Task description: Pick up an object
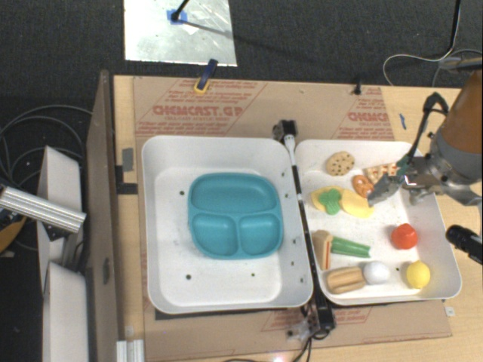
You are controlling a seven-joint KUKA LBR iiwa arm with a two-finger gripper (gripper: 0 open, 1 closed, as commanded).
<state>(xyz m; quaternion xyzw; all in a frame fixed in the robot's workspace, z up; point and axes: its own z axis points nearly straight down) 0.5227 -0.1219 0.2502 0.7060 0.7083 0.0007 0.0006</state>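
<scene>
The gripper [385, 185] hangs low over the far part of the right bin [441, 236]; I cannot tell how its jaws stand. Just under it lies an orange toy food piece [364, 184], probably light, hard plastic and smooth, best taken across its narrow sides. A yellow piece [356, 204] touches it on the near side, the cookie [340, 163] is left and further away, so space is tight.

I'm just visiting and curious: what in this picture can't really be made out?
- Fingers' tips: too small and dark against the toys to judge.
- Orange toy: partly covered by the fingers.
- Arm: cut off by the right edge.
- Print on the board: faint, partly under the bins.
</scene>
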